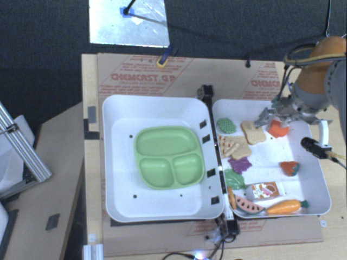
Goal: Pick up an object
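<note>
Nearest to us, at the front of the right bin (320, 199), lie a toy carrot (283, 206), a watermelon slice (250, 206) and a small printed packet (264, 189). No object is chosen by the task, but we judge the target to be the orange-red piece (278, 129) at the back of the same bin, because the end effector (275, 118) hangs right over it, touching or almost touching. We cannot tell how the end effector is set, and the piece is not clearly caught in it, so we do not say it is held.

Just beside the piece lies a bread slice (253, 132), then a green round toy (226, 125). More to the front are a waffle piece (232, 145), purple grapes (238, 164) and a strawberry (289, 168). In the left bin (116, 112) sits a green divided plate (167, 157). Both bins stand on the table (59, 129).

We think the step in hand is the grasp itself. The next move calls for a firm close on the piece alone, without catching the bread, and then a straight lift.
</note>
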Robot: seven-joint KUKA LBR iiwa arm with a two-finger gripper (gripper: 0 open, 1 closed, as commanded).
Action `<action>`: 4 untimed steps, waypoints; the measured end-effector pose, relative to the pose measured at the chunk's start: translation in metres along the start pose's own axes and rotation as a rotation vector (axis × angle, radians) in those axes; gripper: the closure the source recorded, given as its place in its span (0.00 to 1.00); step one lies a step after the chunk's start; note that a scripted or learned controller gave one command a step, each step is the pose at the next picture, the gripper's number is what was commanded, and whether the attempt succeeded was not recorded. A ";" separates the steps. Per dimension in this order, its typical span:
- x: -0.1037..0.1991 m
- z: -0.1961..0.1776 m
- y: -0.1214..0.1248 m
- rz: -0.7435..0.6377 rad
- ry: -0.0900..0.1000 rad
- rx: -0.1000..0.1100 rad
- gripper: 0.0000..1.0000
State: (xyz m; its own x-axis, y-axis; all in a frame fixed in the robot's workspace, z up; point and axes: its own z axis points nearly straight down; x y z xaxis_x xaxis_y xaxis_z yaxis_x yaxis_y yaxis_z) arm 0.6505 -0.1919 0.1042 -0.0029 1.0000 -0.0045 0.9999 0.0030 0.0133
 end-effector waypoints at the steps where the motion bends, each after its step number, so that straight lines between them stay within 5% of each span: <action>1: -0.001 -0.010 0.001 -0.002 -0.004 -0.005 1.00; 3: -0.001 -0.124 0.008 -0.003 0.003 0.006 1.00; 4: 0.049 -0.127 -0.004 -0.006 0.006 0.011 1.00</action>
State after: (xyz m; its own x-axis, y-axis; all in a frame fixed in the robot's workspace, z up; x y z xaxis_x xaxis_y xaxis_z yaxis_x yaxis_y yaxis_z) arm 0.6446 -0.1419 0.2309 -0.0090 1.0000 0.0010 1.0000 0.0090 0.0019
